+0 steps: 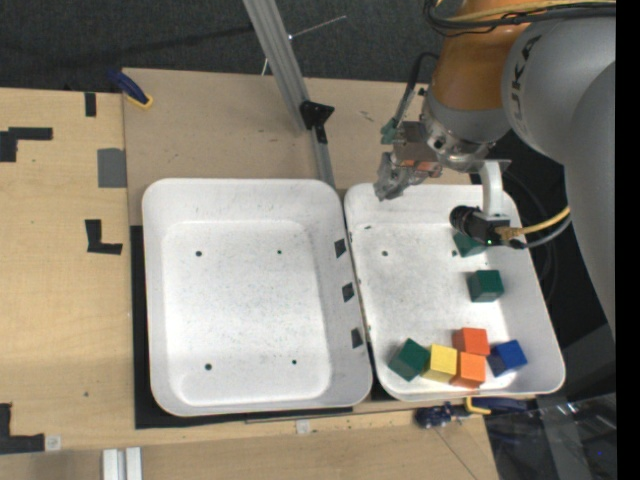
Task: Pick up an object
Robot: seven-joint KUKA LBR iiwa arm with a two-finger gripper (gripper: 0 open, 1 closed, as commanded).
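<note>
Two white bins (245,293) flecked with dark specks; green (485,285), dark green (408,359), yellow (443,360), two orange (471,354) and blue (508,356) blocks; grey arm (560,78) with orange band (480,58)

The grey arm (570,78), entering from the right, is bent downward at its orange-banded wrist (480,53). The claw (392,186) is carried below-left of the wrist, pointed downward.
</note>
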